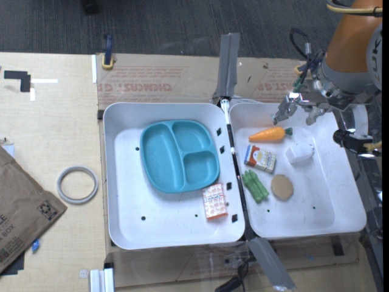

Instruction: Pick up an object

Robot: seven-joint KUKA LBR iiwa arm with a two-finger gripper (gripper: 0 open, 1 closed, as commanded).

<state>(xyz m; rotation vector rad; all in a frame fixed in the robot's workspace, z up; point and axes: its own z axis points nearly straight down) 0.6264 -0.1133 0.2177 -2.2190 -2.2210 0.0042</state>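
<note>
My gripper [299, 115] hangs over the far edge of the right bin [346, 221], its two fingers spread open with nothing between them. Just below and left of it lies an orange carrot [267, 134]. A small orange-and-white carton [260, 159], a white lump [299, 154], a green pea pod [256, 185] and a round tan cookie [282, 187] lie further toward the front of that bin. In the left bin [121, 224] sit a blue divided plate [180, 155] and a small red-and-white packet [214, 201].
A grey divider post [229, 62] stands behind the seam between the bins. On the bench to the left lie a roll of tape [77, 184] and a brown cardboard box [21, 208]. The arm's orange band [355, 29] fills the top right.
</note>
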